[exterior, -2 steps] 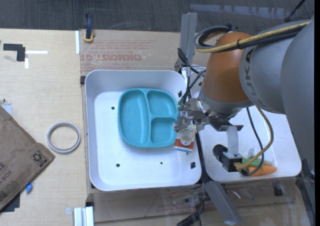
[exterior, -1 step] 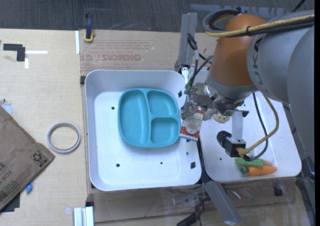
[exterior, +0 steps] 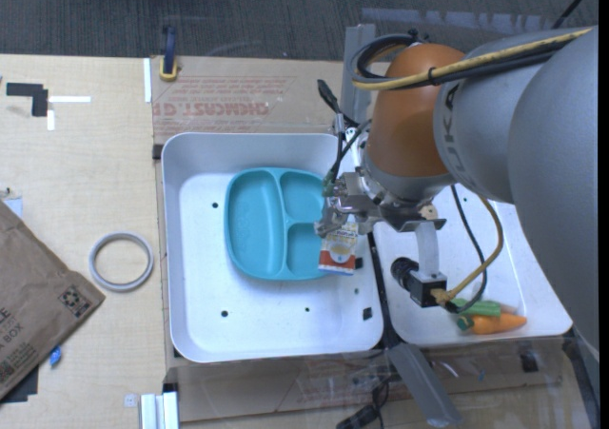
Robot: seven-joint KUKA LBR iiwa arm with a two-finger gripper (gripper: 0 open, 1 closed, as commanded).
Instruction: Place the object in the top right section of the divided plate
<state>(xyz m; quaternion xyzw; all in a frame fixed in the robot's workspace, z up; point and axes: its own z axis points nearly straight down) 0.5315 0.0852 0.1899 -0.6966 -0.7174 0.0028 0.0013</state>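
A small orange-and-white packet (exterior: 339, 256) is seen pinched at its top between the fingers of the claw (exterior: 335, 224), hanging over the right edge of the teal divided plate (exterior: 266, 227). The plate is spread to the claw's left inside the left white bin (exterior: 190, 322). A toy carrot (exterior: 490, 321) is lying in the bin to the claw's right. A tape ring (exterior: 121, 260) is left far to the claw's left on the counter (exterior: 76, 180).

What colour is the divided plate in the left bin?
The shallow plastic divided plate is plain turquoise blue, seen best in the overhead camera view.
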